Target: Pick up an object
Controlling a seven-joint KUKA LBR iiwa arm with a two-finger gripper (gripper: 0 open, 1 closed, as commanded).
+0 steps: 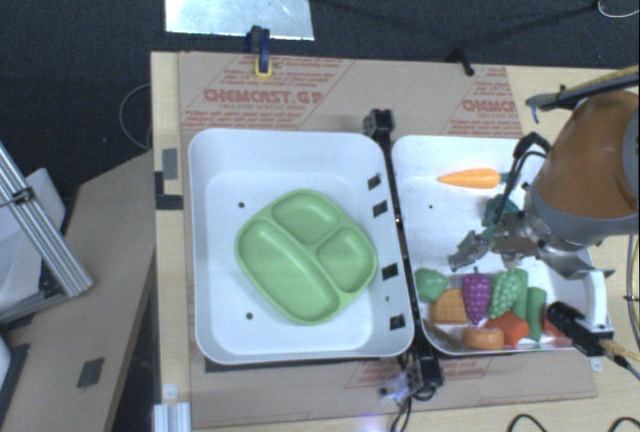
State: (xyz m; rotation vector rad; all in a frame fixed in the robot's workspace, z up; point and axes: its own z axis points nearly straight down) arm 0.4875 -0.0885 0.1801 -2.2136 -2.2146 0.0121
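Toys (pixel 485 305) heaped at my bin's (pixel 425 160) near edge look light, hard, slick; I'd pinch the purple grapes (pixel 476 292) across the middle. My gripper (pixel 478 248) hangs just above, spread wide, empty. Carrot (pixel 468 179) beyond.

I see two white bins (pixel 290 152) on a tan surface (pixel 330 90) printed with red lettering. The left one carries a pale green divided plate (pixel 305 255). In the right lie an orange carrot (pixel 468 179), purple grapes (pixel 477 294), and green, yellow and red toy food. My arm (pixel 590 170) shows orange over grey.
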